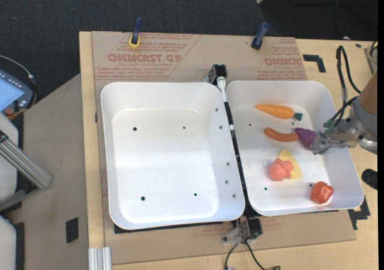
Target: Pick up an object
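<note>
Right now my gripper point(319, 143) sits low inside the right bin point(318, 96), near the middle of that bin's right edge, with my arm coming in over the counter's right side. A small purple toy, like a bunch of grapes point(306, 137), lies just at the tip of the gripper, touching it or nearly so; whether it is actually clasped, or how the gripper stands, I cannot tell from this slanted look down.

Everything loose on the counter point(90, 143) lies in this same bin. An orange carrot point(276, 110) with a green end rests toward the far edge, pointing across the bin. Just nearer than it, an orange-red sausage point(281, 135) lies almost parallel, its right end close beside the grapes. Toward the near edge, a pink toy point(279, 170) rests against a yellow piece point(290, 161), the two touching. A red toy, perhaps a pepper or tomato point(322, 192), sits in the near right corner, apart from the others.

The left bin point(114, 155) stands beside the right one, their inner edges meeting along a dark strip down the counter's middle. A yellow clamp point(135, 37) and a blue clamp point(261, 35) grip the cardboard sheet at the counter's far edge.
</note>
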`<state>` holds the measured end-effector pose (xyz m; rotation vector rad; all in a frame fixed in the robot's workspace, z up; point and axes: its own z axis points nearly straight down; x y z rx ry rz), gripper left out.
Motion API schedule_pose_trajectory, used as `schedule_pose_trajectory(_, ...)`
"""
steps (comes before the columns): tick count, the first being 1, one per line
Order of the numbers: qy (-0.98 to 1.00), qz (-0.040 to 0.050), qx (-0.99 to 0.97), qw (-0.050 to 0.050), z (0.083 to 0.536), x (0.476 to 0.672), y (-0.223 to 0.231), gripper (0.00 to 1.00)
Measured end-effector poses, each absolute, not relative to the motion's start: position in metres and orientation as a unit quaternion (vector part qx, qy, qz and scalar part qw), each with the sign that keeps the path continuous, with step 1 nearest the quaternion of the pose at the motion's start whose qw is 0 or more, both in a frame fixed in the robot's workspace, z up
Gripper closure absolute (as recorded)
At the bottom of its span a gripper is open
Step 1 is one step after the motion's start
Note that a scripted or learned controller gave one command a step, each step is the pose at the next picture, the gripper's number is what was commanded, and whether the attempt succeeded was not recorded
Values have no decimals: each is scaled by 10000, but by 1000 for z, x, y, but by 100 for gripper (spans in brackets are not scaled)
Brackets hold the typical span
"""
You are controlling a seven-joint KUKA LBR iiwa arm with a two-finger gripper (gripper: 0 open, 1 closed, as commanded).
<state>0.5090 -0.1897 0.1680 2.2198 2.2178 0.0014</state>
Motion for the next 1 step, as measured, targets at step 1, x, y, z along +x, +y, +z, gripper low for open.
schedule_pose_trajectory(1,7097,22,7045,22,230,527,-96,100)
